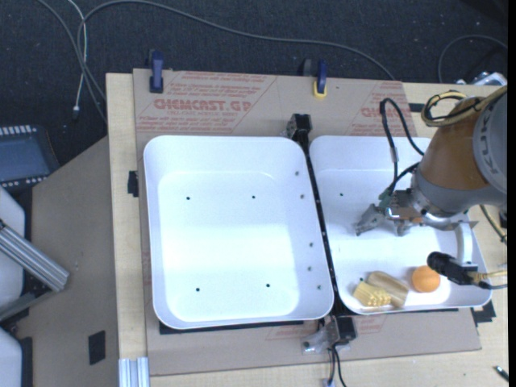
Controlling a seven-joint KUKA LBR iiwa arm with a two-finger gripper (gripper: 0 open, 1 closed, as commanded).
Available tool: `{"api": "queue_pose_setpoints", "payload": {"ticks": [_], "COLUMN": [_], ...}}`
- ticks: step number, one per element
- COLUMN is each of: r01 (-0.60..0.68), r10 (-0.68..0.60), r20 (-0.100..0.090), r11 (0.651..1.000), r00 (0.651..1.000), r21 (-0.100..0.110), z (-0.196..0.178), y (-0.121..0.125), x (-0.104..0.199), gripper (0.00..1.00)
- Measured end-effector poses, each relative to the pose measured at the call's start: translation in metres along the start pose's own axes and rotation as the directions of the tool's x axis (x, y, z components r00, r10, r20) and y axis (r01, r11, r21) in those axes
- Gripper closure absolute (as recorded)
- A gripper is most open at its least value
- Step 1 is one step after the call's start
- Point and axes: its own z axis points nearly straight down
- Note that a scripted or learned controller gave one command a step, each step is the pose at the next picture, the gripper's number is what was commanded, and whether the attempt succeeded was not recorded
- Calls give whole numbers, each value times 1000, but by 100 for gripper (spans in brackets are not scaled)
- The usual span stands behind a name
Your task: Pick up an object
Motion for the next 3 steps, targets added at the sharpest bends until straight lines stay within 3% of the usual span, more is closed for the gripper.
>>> {"api": "queue_pose_setpoints", "payload": {"ticks": [1, 3], "r01": [0, 0], "r10": [0, 0], "r20": [1, 2], "r11": [1000, 1000], "r00": [1000, 1000], "r21": [-3, -8], "z": [-12, -134], "y": [1, 8], "x": [0, -11], "gripper": [100, 100]}}
